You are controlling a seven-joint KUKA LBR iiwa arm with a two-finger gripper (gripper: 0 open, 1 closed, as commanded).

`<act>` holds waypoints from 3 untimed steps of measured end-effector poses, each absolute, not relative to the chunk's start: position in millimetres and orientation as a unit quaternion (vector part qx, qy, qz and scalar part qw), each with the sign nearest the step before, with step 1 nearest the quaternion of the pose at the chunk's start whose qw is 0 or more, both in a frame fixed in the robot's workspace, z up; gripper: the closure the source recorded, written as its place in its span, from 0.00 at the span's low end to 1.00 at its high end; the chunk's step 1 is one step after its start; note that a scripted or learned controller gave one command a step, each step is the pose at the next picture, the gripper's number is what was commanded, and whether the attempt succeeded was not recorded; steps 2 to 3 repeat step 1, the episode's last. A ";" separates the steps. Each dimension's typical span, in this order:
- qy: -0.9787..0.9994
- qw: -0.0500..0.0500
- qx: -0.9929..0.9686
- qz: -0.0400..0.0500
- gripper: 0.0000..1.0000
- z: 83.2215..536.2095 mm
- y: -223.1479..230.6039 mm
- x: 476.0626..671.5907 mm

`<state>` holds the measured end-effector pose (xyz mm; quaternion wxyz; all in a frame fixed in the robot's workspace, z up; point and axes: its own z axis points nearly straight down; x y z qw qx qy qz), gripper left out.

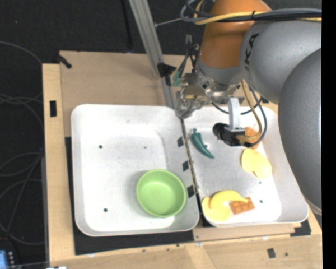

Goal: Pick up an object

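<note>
- We are finding the green bowl (161, 193) sitting at five o'clock in the left bin (101, 128). We are judging it light and stiff, best pinched over its rim.
- The gripper (183, 109) is hovering over the bins' shared wall, at twelve o'clock. We are not able to tell how open it is, and we are seeing nothing in it.
- The teal curved piece (202, 144) is lying at the gripper's five o'clock, in the right bin (227, 172). It is looking small, light and slick.

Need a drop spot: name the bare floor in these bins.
Left white bin: bare across its far and left floor, up to the round green plastic bowl near its front right corner. Right white bin: crowded by teal curved toy, pale yellow disc, orange square.
</note>
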<state>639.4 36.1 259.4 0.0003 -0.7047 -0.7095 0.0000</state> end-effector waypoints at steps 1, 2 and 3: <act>-0.710 0.001 -0.705 0.000 1.00 259.0 82.7 633.3; -0.710 0.001 -0.705 0.000 1.00 259.0 82.7 633.3; -0.710 0.001 -0.705 0.000 1.00 259.0 82.7 633.3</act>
